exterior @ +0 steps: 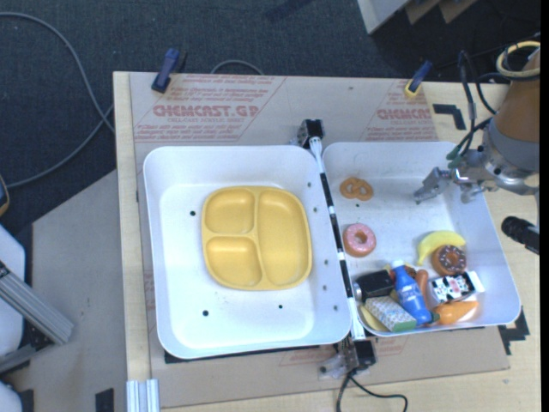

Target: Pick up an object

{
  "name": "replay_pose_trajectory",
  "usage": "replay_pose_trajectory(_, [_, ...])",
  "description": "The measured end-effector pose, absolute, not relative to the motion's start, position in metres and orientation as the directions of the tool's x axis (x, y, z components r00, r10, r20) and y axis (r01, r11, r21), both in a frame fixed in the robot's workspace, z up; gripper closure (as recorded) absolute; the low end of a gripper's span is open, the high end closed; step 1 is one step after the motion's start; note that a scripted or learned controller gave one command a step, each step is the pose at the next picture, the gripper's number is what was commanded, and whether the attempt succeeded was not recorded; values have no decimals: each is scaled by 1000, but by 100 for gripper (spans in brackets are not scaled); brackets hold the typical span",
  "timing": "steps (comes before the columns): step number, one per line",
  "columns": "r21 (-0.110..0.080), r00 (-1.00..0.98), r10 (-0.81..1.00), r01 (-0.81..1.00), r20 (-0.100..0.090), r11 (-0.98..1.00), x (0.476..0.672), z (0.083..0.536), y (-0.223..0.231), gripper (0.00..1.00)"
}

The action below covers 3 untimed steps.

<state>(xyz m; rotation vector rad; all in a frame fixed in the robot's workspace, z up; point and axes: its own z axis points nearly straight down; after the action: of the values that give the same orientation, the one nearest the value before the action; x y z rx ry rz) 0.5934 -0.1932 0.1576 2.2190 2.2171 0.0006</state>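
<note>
The toy pile point(419, 297) sits at the near end of the right bin point(390, 166). The pink donut point(358, 239) lies just behind it; it looks light and stiff, so grab its sides. Farther back, the pincer point(436, 185) hangs empty; I cannot tell its fingers' state.

Bright even overhead light, soft shadows, slightly soft focus

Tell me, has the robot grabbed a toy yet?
Not yet. Nothing looks picked up: the pretzel, pink donut and the pile of toys with the blue bottle all lie in the right bin. The gripper sits near that bin's far right side with no toy between its fingers. The yellow tray rests in the left bin. Reaching a toy, gripping and lifting are all left.
</note>
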Motion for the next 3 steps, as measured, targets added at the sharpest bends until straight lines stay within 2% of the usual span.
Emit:
replay_pose_trajectory(1, [20, 0, 1000, 1000, -10, 0, 533, 91, -168, 0])
replay_pose_trajectory(2, [1, 2, 1000, 1000, -2, -2, 482, 96, -139, 0])
replay_pose_trajectory(3, [4, 0, 1000, 1000, 3, 0, 481, 87, -146, 0])
